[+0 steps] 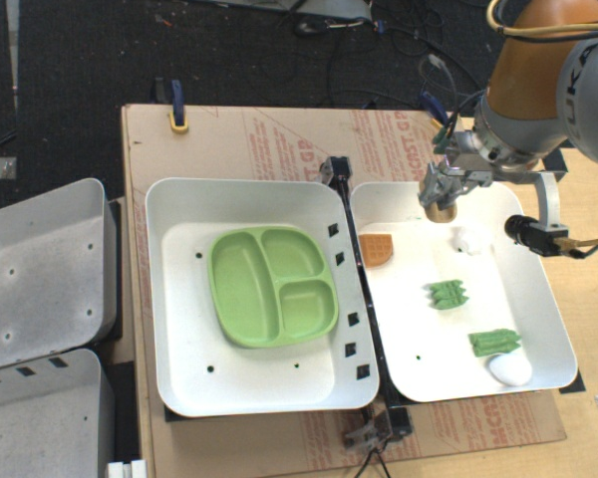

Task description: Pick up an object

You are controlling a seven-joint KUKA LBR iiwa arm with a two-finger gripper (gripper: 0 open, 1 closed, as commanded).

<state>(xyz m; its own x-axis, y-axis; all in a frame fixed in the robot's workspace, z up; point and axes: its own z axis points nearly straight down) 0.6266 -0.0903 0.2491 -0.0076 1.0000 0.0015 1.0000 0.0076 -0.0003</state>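
Note:
My gripper [440, 207] hangs over the far end of the right bin [534, 285], near its back wall. An orange block [377, 248] lies to its lower left, beside the divider between the bins. A small white piece [468, 239] rests just right of and below the gripper. Farther toward the front lie a green ridged piece [446, 294], a second green piece [494, 342] and a white egg-shaped object [510, 369]. I see nothing held in the gripper.
The left bin [179, 217] holds a light green divided plate [274, 285]. Black clips run along the divider [354, 267] between the bins. Grey-white trays [40, 257] stand off the bench at the left.

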